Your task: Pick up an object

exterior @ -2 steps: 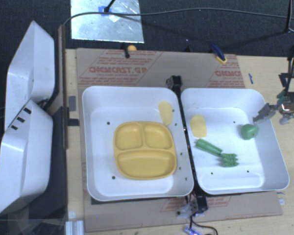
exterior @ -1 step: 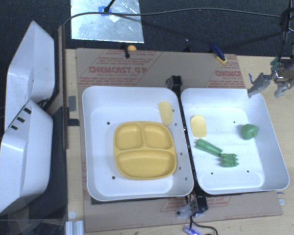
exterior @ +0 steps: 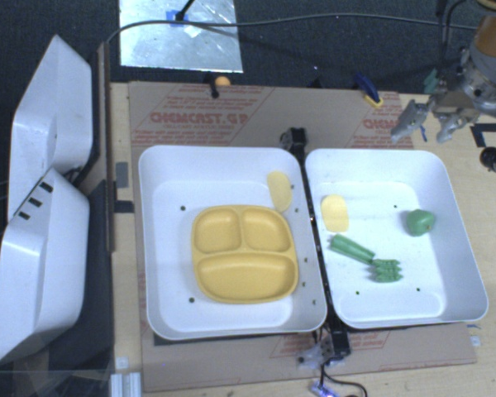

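Observation:
The right bin (exterior: pixel 456 190) holds a pale yellow block (exterior: pixel 335 213) near its left wall. A green fork-shaped toy (exterior: pixel 364 258) lies in its middle, and a small green lump (exterior: pixel 419 221) sits toward its right side. In the left bin (exterior: pixel 161 246) a yellow divided plate (exterior: pixel 244 253) lies flat, with a yellow oval piece (exterior: pixel 279 190) beside its upper right corner. My gripper (exterior: pixel 425 126) hangs open above the bench, just past the right bin's far right corner, with nothing between its fingers.
White housings (exterior: pixel 45 197) stand along the left of the bench. A metal sheet (exterior: pixel 178 23) and cables lie beyond the bins. A black clamp (exterior: pixel 295 138) sits where the two bins meet at the back.

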`<state>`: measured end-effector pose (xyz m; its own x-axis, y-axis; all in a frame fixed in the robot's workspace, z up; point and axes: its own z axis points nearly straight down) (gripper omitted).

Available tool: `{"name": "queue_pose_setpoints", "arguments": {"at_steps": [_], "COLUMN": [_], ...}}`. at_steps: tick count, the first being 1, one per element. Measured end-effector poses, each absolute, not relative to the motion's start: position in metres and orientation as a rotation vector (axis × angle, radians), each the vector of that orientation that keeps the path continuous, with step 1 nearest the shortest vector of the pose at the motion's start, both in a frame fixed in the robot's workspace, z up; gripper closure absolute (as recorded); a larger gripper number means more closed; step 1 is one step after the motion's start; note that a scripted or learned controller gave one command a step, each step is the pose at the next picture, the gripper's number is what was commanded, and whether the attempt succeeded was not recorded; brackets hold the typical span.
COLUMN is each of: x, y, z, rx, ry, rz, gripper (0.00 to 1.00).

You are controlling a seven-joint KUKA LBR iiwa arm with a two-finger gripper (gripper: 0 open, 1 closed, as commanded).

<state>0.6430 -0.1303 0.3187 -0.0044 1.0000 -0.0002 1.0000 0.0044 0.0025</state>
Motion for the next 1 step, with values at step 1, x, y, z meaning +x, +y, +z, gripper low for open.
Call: {"name": "queue_pose_setpoints", "arguments": {"at_steps": [1], "x": [0.665], "y": [-0.1284], "z": [0.3199], "rx": [2.219], "ry": [2.222], "rz": [0.002], "gripper": [0.0]}}
